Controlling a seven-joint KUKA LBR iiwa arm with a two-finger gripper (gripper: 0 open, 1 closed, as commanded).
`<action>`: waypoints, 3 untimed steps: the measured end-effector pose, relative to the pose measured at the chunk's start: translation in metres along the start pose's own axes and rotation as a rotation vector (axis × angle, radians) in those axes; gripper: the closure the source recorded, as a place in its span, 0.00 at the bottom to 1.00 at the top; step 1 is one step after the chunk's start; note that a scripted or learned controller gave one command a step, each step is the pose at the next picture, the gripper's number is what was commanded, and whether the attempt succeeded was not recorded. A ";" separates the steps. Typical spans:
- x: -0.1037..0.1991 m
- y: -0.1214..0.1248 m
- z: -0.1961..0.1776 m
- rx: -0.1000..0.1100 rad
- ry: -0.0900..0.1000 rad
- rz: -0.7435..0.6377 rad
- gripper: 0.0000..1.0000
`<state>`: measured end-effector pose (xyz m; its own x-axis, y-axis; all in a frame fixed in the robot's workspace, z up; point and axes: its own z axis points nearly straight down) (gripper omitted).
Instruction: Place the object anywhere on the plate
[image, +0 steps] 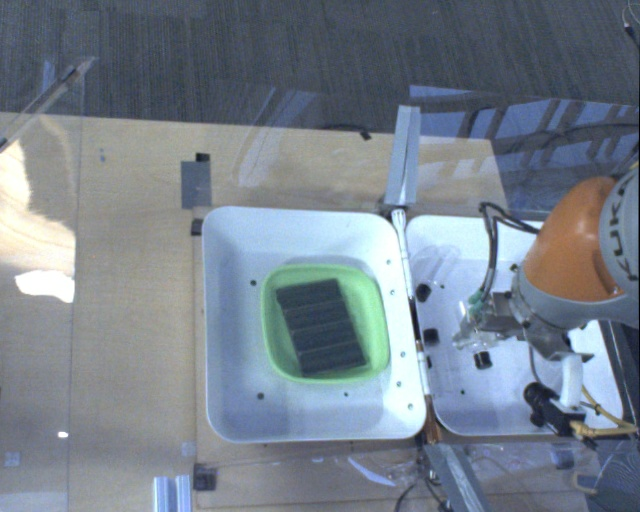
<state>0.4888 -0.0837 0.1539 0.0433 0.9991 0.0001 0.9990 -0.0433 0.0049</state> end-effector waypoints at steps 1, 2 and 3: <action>0.039 0.015 -0.031 0.000 0.001 -0.112 1.00; 0.124 0.032 -0.031 -0.002 0.001 -0.165 1.00; 0.124 0.032 -0.031 -0.002 0.001 -0.165 0.00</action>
